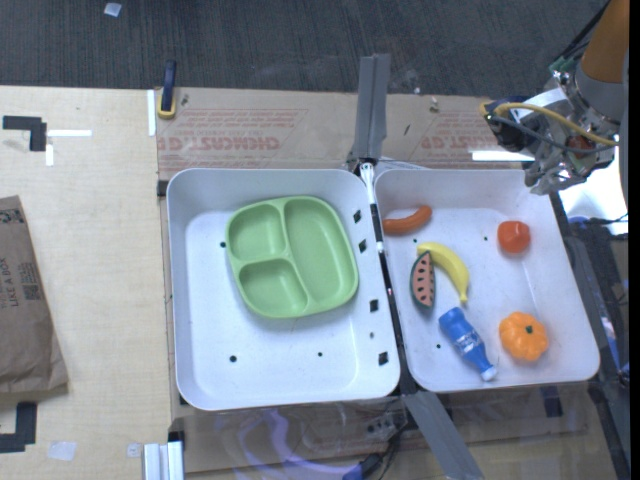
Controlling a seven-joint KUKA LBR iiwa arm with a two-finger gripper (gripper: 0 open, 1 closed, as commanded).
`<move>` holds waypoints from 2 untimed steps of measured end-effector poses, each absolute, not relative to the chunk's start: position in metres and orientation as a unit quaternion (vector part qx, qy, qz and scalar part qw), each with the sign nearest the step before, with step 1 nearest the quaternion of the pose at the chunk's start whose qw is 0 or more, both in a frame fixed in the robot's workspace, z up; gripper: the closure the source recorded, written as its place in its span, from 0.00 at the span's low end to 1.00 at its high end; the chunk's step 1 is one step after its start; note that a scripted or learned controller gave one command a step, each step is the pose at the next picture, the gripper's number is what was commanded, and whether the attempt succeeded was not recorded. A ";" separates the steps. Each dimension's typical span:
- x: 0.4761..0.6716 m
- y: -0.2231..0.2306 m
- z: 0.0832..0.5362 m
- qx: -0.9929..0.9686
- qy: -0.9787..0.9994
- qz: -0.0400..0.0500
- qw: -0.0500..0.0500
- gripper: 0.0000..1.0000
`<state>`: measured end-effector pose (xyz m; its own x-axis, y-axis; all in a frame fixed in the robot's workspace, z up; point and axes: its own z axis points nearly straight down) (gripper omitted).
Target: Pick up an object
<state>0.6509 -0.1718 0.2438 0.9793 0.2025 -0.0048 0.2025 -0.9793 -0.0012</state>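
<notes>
Nothing has been picked up yet, as far as the view shows. The hand (556,173) hangs at the upper right of the frame, above the back right corner of the right bin (590,363), with cables around it and nothing visible between its fingers; whether it is released or clenched cannot be told from here.

All the candidate objects lie in the right bin. The sausage (406,219) sits near the bin's upper left, its long axis running nearly left to right with a slight upward tilt to the right. Below it the banana (449,266) curves from upper left to lower right, just beside the watermelon slice (423,279), which stands roughly top to bottom. The blue bottle (466,342) lies slanted, cap toward lower right. The tomato (513,236) and the pumpkin (523,336) are round, with no clear axis. The green divided plate (292,256) rests in the left bin (195,368).

The whole approach, descent and grasp remain to be done.
</notes>
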 end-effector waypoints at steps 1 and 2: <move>0.653 -0.168 0.227 -0.994 -0.107 0.002 0.000 1.00; 0.653 -0.168 0.236 -0.994 -0.109 0.004 0.001 1.00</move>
